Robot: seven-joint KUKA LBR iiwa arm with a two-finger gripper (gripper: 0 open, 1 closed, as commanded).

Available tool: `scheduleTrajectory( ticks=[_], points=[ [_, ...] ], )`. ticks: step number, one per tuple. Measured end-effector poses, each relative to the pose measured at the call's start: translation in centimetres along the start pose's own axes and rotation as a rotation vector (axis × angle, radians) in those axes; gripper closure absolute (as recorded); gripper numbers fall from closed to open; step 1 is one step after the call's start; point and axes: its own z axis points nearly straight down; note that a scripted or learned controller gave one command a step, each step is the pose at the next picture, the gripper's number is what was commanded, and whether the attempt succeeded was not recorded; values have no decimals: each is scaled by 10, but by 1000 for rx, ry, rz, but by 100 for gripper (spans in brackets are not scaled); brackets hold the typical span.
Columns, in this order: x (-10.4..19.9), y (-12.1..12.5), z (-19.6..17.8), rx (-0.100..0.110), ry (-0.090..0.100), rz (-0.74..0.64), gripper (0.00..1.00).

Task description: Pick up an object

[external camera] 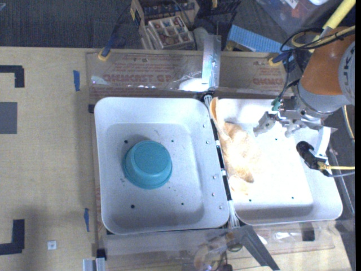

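Your arm [324, 75] reaches in from the right and hangs over the right bin's [282, 199] upper right part. Its gripper [277, 124] points left, fingers apart, nothing between them. A crumpled tan cloth [237, 151] lies just left of it. The teal bowl [147, 164] sits upside down in the left bin [113, 117], well apart.

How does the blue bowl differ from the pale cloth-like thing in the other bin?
The blue bowl is round, rigid-looking and teal; the cloth-like thing is pale tan, crumpled and shapeless. The bowl sits alone near the middle of the left bin; the cloth-like thing lies along the left wall of the right bin. The hand hangs over the right bin, far from the bowl. Both rest on white bin floors.
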Motion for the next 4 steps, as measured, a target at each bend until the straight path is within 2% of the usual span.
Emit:
scheduleTrajectory(
  ticks=[1,2,3,4],
  points=[
    [-71,1,1,-5,-3,-2,0],
    [-23,60,63,-6,-3,42,0],
    [-67,50,0,-5,-3,37,0],
    [-15,-2,64,-9,-2,-117,0]
  ],
)
